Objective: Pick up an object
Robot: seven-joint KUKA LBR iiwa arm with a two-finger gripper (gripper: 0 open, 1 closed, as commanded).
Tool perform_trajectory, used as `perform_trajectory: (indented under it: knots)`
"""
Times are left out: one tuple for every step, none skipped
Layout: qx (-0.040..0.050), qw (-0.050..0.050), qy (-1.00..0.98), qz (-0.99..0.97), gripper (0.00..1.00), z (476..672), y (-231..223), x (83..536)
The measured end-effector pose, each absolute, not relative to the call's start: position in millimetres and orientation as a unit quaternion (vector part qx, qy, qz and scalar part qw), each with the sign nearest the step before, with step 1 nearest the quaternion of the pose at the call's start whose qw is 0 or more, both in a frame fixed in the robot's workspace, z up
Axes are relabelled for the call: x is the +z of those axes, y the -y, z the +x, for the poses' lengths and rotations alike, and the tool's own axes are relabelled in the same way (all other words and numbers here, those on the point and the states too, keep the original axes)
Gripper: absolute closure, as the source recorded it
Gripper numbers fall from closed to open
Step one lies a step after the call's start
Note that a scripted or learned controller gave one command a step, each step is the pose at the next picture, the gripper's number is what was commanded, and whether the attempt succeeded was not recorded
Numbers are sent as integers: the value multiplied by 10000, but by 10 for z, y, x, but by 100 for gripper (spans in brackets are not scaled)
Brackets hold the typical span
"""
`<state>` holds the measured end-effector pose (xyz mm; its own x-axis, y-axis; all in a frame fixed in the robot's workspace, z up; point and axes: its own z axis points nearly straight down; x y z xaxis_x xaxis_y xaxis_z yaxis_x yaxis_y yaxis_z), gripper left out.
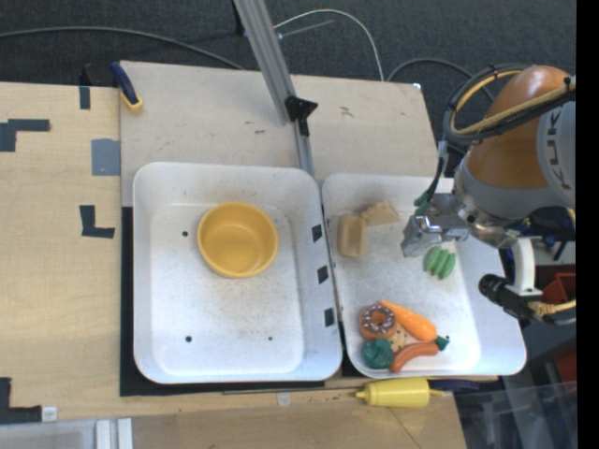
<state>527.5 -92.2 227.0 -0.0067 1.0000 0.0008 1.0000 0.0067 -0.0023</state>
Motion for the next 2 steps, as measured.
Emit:
perform_trajectory:
  knots:
    - [-1, 10, 7098, -7044, 100, 5343, 404, 2366]
    - [-2, 11, 7103, -7039, 100, 5436, -218, 2398]
